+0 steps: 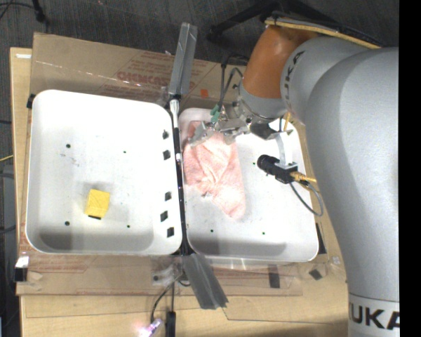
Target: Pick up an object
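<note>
We take the step in hand to be a grasp on the pink cloth (212,168), which lies crumpled in the right bin (295,239), against its left wall and toward the far end. The pincer (222,126) sits at the cloth's upper edge, at the far left corner of that bin, and we cannot tell from this slanted view whether it is released or clenched, nor whether any fabric is caught in it.

To do this well, we would want the pincer to meet the cloth at a raised fold, not at a flat thin hem, since a bunched ridge gives more to bite on. We judge the corner position awkward: the bin wall and the grey divider bar (179,69) stand close by, so a straight vertical approach and lift seems safer than any sideways drag. A soft cloth will trail and sag, so we would lift high enough for its lower end to clear the rim before moving across. A black cable (284,170) hangs from the arm over the bin just right of the cloth; we would keep it from snagging.

The left bin (56,111) holds a small yellow block (97,203), well apart from the pincer.

Readable writing: "KUKA" in part on the arm (351,153) at lower right. Red print on the cardboard (91,62) behind the bins is too faint to read.
</note>
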{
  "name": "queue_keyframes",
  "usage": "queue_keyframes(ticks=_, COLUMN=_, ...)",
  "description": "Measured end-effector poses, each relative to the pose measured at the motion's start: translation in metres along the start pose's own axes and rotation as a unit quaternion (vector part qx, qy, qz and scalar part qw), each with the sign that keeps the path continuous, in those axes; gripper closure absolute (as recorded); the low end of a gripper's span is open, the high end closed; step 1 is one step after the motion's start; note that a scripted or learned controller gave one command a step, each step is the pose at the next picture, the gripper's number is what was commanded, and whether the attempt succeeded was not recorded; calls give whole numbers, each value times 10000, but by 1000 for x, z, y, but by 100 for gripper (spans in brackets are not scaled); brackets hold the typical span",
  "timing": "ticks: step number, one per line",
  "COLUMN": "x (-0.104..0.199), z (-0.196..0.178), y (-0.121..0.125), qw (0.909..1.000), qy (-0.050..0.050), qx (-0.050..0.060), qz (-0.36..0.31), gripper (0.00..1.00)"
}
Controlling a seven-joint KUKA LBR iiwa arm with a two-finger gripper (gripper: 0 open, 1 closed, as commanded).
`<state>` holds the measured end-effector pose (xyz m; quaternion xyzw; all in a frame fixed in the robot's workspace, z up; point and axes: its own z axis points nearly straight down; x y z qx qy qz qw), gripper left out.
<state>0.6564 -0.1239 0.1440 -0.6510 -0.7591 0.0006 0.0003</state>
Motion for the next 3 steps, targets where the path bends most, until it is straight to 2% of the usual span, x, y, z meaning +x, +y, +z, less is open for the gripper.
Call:
queue_keyframes(ticks=1, x=-6, z=52, y=0, qw=10000, qy=0, qx=7, qz=-7, gripper=0)
queue_keyframes(ticks=2, x=-5, z=42, y=0, qw=10000, qy=-1, qx=14, qz=-30, gripper=100)
queue_keyframes(ticks=3, x=5, z=-43, y=1, qw=9949, qy=1, qx=4, qz=1013, gripper=100)
